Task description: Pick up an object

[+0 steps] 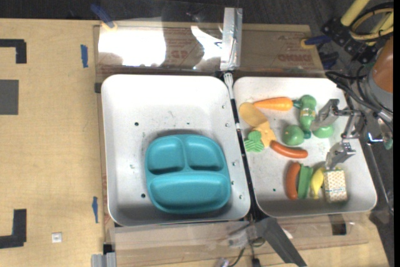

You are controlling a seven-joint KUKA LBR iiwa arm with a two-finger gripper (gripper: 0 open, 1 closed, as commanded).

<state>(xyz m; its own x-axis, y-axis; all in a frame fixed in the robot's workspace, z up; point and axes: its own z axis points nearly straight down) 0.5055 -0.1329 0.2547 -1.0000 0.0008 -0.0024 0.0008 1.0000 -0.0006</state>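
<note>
The right white bin (pixel 269 197) holds several toy foods. An orange carrot (pixel 273 104) and a green vegetable (pixel 306 103) lie at the back. A green apple (pixel 292 134) and a red sausage (pixel 288 149) lie in the middle. A red pepper (pixel 292 180), a green cucumber (pixel 304 179), a yellow piece (pixel 317 182) and a beige waffle block (pixel 335 186) line the front. My gripper (pixel 333 133) hangs over the bin's right side, open, fingers spread front to back. A green round piece (pixel 323 129) sits by the far finger (pixel 325 112). Nothing is between the fingers.
The left white bin (pixel 119 103) holds a teal divided plate (pixel 186 173) toward its front. A yellow wedge (pixel 251 114), a yellow chunk (pixel 265 132) and a green leafy piece (pixel 254 144) lie near the right bin's left wall. Cables (pixel 356 28) crowd the back right.
</note>
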